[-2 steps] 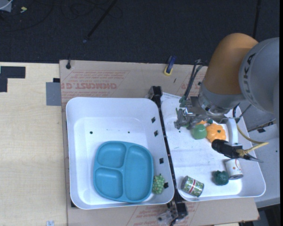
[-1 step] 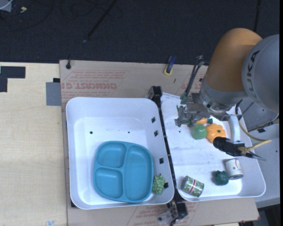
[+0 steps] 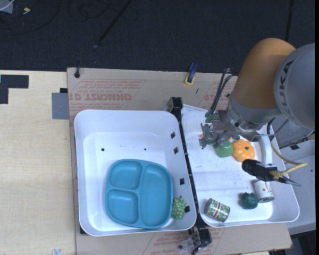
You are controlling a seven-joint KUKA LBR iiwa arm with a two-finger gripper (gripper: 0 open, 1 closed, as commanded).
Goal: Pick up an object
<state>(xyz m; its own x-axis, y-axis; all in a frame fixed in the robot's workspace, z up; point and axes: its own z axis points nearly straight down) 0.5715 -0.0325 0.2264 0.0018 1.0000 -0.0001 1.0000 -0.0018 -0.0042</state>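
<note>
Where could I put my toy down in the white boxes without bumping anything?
Left bin: bare floor above the blue tray. Right bin: a free patch between the divider and the can. It is crowded around the claw, green toy and orange pumpkin.

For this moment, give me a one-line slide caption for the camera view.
KUKA arm's tool poised over a green object and orange pumpkin in the right bin; blue tray in the left bin.

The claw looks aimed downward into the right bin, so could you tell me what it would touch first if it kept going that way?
Most likely the green object directly beneath the claw, with the orange pumpkin-like toy just beside it. Depth is hard to judge from this slanted view.
</note>
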